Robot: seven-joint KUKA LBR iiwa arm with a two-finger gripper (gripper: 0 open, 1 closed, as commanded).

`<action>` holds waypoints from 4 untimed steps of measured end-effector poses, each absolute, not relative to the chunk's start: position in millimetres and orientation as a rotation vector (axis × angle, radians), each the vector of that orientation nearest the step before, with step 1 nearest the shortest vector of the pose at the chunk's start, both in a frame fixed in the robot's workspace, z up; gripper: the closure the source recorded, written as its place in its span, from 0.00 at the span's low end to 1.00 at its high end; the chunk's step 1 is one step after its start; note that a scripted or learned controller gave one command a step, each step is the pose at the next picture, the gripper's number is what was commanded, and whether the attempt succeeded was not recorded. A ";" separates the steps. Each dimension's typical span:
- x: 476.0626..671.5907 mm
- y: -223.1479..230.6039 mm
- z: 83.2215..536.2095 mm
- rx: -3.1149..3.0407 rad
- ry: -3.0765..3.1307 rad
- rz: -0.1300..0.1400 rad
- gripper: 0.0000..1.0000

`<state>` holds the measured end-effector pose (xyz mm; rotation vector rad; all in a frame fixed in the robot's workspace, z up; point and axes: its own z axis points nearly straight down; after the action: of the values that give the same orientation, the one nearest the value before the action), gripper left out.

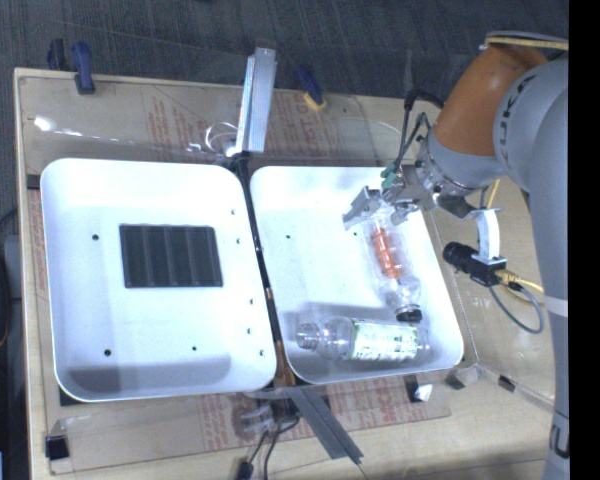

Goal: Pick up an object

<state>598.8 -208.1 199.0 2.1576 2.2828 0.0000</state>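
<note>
Camera view looks down on two white bins on the worktop (40, 98). The left bin (70, 198) holds a dark ribbed block (170, 256), lying flat near its middle. The right bin (280, 208) holds two clear plastic bottles: one with an orange label (390, 258) lies lengthwise along the right side with its dark cap toward the front, and one with a green label (365, 340) lies crosswise along the front wall. The two are near each other at the front right corner, the dark cap just above the green-labelled one.

The gripper (375, 208) sits over the rear end of the orange-labelled bottle, so that bottle is likely the target. Whether the fingers are spread or closed cannot be told, and nothing is clearly held between them.

To do this step well, the grip should probably cross the bottle's narrow width, not its length, and land on the labelled middle, where the body is fullest. A round, clear bottle may roll or squirt sideways as it is squeezed, so a straight descent centred over it matters. Keeping clear of the bin's right wall also seems wise.
</note>
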 end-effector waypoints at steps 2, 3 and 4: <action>564.5 -210.4 170.2 1.993 2.429 -0.001 0.00; 579.3 -210.5 152.7 1.950 2.462 -0.001 0.00; 579.3 -210.6 152.7 1.950 2.462 -0.001 0.00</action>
<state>579.3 -210.6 152.7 1.9501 2.4616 -0.0007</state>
